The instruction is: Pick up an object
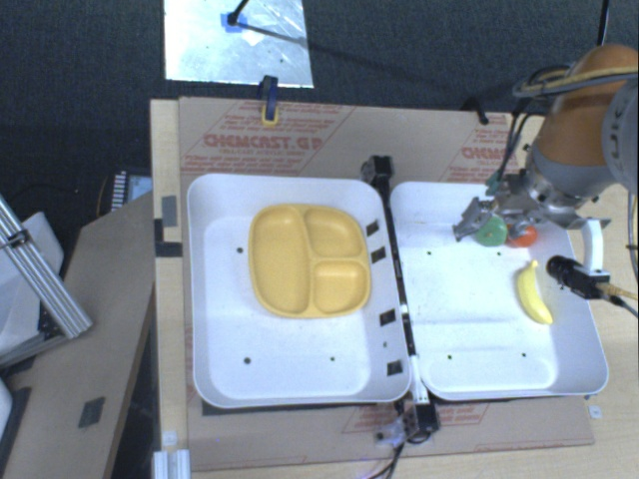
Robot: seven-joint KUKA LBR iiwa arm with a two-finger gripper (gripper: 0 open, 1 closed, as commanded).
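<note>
Two white bins sit side by side on your bench, and nothing is lifted yet. Your hand (486,223) is low in the right bin (479,352), right at a rounded green object (491,232) with an orange one (522,235) touching it — whether anything is gripped, I cannot tell. A smooth curved banana (533,293) lies nearby; a glossy yellow divided plate (308,260) rests in the left bin (215,297).
</note>
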